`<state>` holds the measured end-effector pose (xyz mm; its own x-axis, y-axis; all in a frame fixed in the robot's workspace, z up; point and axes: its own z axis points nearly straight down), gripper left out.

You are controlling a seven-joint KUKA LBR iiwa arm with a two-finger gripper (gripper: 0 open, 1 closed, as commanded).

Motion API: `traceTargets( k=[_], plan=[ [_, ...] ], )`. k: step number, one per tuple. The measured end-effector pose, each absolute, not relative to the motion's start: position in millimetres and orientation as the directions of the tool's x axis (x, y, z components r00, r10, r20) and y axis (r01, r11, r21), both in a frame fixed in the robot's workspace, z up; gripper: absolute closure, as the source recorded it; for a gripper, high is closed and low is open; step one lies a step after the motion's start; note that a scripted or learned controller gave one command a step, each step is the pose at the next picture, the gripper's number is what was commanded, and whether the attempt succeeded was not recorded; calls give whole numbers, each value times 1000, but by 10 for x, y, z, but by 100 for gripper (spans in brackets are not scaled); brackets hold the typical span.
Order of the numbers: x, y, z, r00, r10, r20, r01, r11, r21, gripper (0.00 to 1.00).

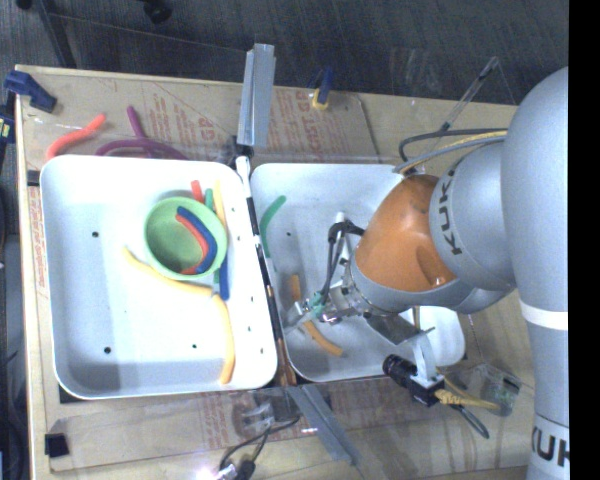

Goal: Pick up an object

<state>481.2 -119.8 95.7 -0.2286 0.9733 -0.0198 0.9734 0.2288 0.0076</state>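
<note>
The pincer [315, 313], its state unclear, hangs low in the right bin [280, 183], just beside an orange stick [326, 339] lying aslant.

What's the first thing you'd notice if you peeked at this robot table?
Probably the big grey arm with its orange band, reaching in from the right over the right bin, its gripper low by small orange pieces. Next comes the green bowl in the left bin, with red and blue strips curled inside and a long yellow strip trailing toward the bin's near edge.
</note>
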Motion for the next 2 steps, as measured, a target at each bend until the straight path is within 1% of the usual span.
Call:
traceTargets(
  k=[1, 2],
  plan=[
    [4817, -1153, 1046, -238, 971, -9, 971, 238, 4, 100],
    [5821, -867, 1917, 78, 997, 1, 997, -78, -2, 100]
  ],
)
